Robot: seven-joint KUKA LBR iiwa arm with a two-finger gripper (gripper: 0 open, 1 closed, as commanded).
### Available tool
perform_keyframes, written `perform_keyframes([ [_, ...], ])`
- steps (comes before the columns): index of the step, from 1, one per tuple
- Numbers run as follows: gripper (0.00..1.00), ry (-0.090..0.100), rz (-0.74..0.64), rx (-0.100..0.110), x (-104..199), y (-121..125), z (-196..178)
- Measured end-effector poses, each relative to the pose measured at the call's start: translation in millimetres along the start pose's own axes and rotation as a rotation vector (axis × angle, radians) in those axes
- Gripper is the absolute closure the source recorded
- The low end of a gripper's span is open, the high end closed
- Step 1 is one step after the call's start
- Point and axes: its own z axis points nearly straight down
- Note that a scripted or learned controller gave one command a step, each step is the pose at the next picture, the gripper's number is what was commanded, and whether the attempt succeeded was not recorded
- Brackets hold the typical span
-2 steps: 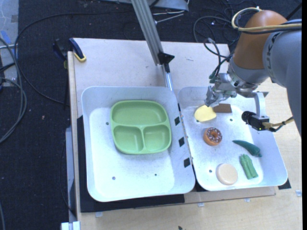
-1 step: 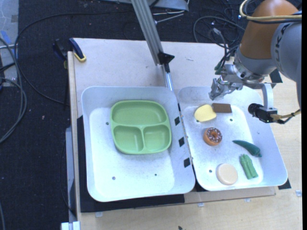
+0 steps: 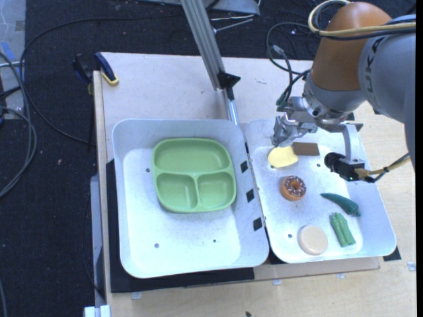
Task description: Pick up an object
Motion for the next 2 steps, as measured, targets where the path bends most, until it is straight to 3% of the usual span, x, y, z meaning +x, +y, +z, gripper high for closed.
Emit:
perform_keyframes([
  [2,1.00,0.000,-0.002,0.002,109,-50,9],
])
